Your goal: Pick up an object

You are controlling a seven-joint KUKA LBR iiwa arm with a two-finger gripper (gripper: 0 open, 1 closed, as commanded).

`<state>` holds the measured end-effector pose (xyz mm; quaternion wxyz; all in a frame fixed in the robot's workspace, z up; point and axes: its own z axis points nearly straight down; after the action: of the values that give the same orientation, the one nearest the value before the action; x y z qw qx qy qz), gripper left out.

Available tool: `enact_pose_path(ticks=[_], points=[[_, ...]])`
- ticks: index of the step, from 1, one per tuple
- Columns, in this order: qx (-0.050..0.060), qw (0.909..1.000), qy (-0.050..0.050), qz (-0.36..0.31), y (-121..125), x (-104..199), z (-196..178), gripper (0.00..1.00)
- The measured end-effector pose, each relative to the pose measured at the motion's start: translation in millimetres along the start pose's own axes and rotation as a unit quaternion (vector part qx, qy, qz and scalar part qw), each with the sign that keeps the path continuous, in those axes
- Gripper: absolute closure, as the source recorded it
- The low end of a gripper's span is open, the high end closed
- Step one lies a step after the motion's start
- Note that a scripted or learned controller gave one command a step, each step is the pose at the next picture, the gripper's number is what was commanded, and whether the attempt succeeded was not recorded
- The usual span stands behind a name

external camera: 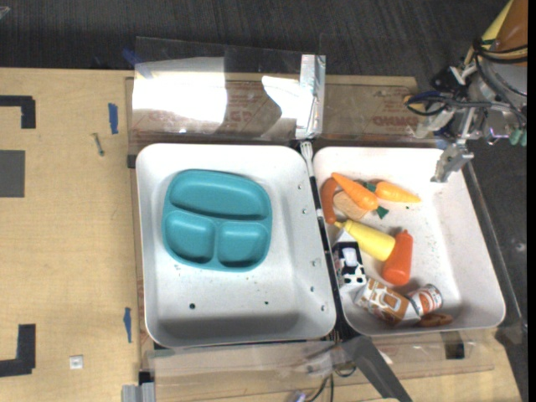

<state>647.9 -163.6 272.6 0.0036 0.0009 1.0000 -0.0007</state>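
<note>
Claw (444, 167): fingers' state indiscernible, poised at right bin's (469, 249) far right corner; carrots (362, 193), bottles (368, 239) unpicked, so pickup apparently not begun.

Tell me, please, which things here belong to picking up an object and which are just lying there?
For the job:
- metal claw
- orange plastic carrots
- yellow plastic bottle
- orange plastic bottle
- brown printed can
- right white bin

Lying about:
- teal divided plastic tray
- left white bin
</note>
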Motion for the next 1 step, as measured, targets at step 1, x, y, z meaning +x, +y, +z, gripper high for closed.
enact_pose_path(ticks=[1], points=[[-0.001,0.9925,0.003,0.123,-3.6,7.4,107.4,0.0]])
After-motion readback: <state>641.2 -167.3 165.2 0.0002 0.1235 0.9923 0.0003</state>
